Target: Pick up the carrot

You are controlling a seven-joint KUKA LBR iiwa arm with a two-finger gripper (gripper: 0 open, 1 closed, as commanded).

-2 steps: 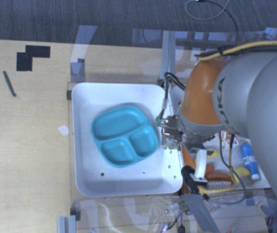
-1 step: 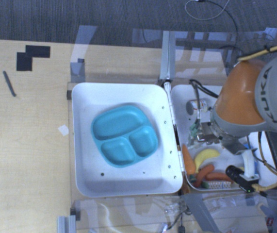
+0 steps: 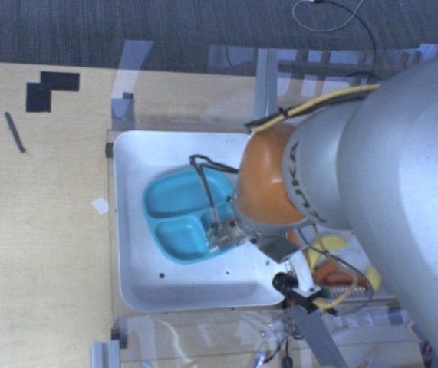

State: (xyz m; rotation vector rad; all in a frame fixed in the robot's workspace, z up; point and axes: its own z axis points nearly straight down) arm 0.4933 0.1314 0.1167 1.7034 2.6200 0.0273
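Overhead, the grey arm with its orange band covers the right of the left white bin. Its gripper sits over a blue divided dish; I cannot tell its state. An orange piece, perhaps the carrot, lies in the right bin beside something yellow.

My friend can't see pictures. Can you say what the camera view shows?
A big grey robot arm with an orange band reaches over a white bin holding a blue divided dish. Something orange, perhaps the carrot, peeks out beneath the arm.
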